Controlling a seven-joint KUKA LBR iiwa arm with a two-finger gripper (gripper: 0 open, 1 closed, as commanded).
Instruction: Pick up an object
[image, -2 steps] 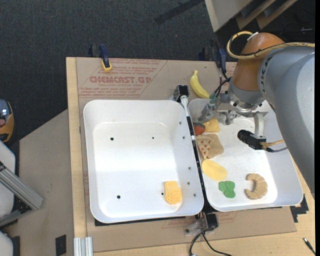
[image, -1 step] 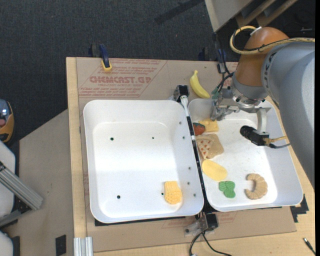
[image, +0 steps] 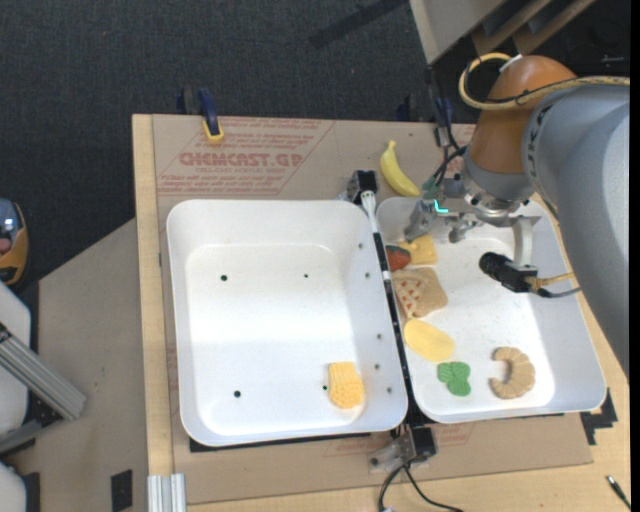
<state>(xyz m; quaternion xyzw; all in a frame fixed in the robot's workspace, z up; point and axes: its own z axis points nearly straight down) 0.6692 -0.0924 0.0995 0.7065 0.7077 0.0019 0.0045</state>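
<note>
Just below the gripper (image: 440, 225), a cheese cube (image: 421, 250) lies touching a tomato (image: 399, 258) and a cracker (image: 418, 292). Its grip I cannot tell. Crowding could make the grasp slip or drag neighbours.

The bench (image: 250, 150) bears two bins (image: 200, 225) and a banana (image: 398, 172).

The left bin (image: 262, 262) lies mostly open, with one yellow corn piece (image: 345, 384) near its front right corner. The right bin (image: 556, 352) is crowded along its left side: cheese wedge (image: 421, 250), red piece (image: 398, 257), waffle (image: 419, 293), yellow chip (image: 429, 340), green broccoli (image: 455, 377). A croissant (image: 513, 372) blocks the front right. The arm (image: 540, 110) covers the back.
</note>
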